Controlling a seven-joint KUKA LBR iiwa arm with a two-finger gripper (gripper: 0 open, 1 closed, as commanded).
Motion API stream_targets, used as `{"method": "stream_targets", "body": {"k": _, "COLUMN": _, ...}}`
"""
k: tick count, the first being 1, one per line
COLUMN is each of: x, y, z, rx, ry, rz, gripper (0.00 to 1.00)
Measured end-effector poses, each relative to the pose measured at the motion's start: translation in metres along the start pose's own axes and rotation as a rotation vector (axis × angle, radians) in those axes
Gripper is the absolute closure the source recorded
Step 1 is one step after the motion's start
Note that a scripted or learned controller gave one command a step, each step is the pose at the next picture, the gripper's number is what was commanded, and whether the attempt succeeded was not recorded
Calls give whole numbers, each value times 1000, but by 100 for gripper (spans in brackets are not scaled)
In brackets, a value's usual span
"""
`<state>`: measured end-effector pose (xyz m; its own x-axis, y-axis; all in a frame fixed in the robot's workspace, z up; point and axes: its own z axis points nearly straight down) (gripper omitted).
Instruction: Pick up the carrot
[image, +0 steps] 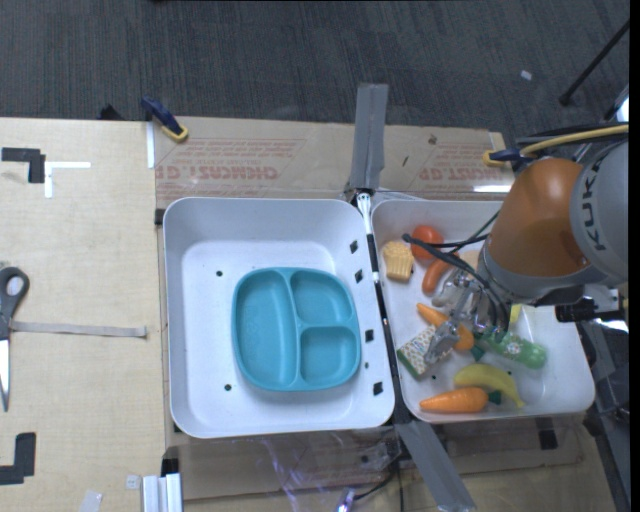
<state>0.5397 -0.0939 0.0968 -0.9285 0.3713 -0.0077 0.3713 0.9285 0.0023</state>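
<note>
On the tabletop (80, 250) two shallow white bins sit side by side. The left bin (190, 300), at the centre of the frame, holds a teal divided plate (297, 327) with three compartments. The right bin (570, 390), at the right of the frame, carries a scatter of toy foods. The carrot (455, 402) lies on its side near the lower edge of this bin, its thick end toward the right, just beside and below a yellow banana (487, 378). A green bottle-like piece (512, 349) lies above the banana. Toward the upper part of the bin are a red tomato (427, 238), a pale waffle-like piece (398, 262) to its left, and a second orange piece (437, 275) just below the tomato. The arm (545, 225) reaches in from the right, its orange band over the bin's upper right part, and the pincer (455, 320) hangs low over the middle of the bin, among a small orange piece and a green-and-white speckled piece (420, 350). It is well above the carrot in the frame and apart from it. Whether the pincer is spread or pressed together cannot be told from this angle. A pair of scissors (8, 310) lies at the far left edge of the tabletop.
</note>
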Motion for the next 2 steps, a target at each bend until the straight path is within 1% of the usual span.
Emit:
{"method": "stream_targets", "body": {"k": 1, "x": -4, "y": 1, "z": -11, "rx": -1, "ry": -12, "rz": -2, "gripper": 100}}
{"method": "stream_targets", "body": {"k": 2, "x": 5, "y": 70, "z": -96, "rx": 1, "ry": 3, "rz": 74, "gripper": 100}}
